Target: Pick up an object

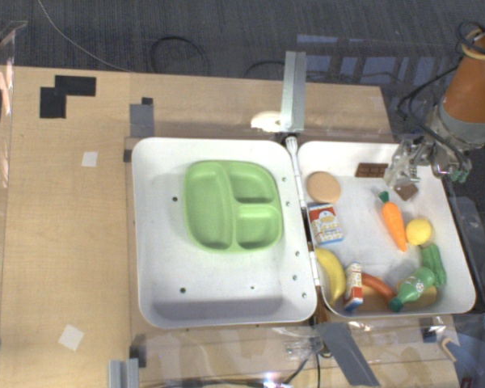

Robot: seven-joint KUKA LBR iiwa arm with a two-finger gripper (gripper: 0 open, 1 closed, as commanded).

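The right bin (461,297) holds several toy foods: a round tan bun (324,187), a red and blue carton (326,223), a banana (333,272), a small can (353,285), a red sausage (377,284), a green bottle (411,288), a carrot (394,225), a lemon (419,231), a green cucumber (432,263) and a dark chocolate bar (370,170). My gripper (405,176) hangs over the bin's far right corner. A small brown piece (406,191) sits right at its tip; whether it is gripped or lying on the bin floor is unclear.
The left bin (158,241) holds a green divided plate (230,204). A metal post (294,87) rises behind the seam between the bins. The arm's orange band (473,87) is at the upper right, with cables beside it.
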